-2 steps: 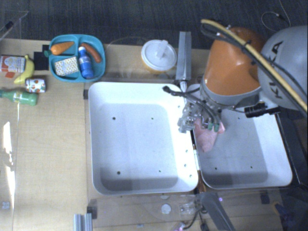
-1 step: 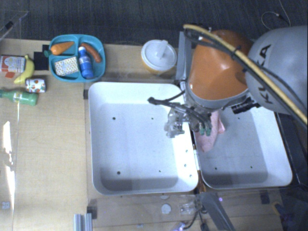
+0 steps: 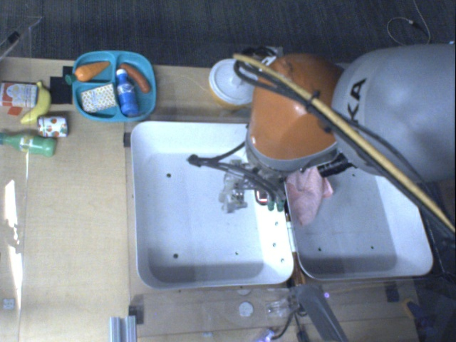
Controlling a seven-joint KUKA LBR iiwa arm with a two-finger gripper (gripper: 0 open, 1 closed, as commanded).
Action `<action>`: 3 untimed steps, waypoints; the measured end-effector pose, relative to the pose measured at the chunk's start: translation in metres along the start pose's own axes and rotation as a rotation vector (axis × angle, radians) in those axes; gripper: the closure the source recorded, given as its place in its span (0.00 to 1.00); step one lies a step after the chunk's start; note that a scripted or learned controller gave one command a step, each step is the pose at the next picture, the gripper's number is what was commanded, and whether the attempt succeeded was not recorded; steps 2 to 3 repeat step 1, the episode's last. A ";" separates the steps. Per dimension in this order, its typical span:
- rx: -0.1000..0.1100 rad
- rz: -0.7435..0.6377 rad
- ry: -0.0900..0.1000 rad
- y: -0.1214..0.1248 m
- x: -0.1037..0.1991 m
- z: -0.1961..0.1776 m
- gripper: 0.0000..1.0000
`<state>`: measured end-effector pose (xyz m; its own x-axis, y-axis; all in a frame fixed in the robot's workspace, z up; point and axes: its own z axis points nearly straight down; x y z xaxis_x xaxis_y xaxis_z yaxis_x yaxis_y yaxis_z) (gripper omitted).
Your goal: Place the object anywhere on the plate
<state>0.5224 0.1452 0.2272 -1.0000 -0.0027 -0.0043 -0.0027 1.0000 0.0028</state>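
Though near, pink cloth [image 3: 308,194] beside pincer [image 3: 235,191]

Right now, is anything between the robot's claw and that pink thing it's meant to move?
Nothing visible. The gripper hangs over the left bin; the pink cloth lies beside it, just across the divider in the right bin.
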 end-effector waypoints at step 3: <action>0.000 0.000 0.000 0.000 0.000 0.000 0.00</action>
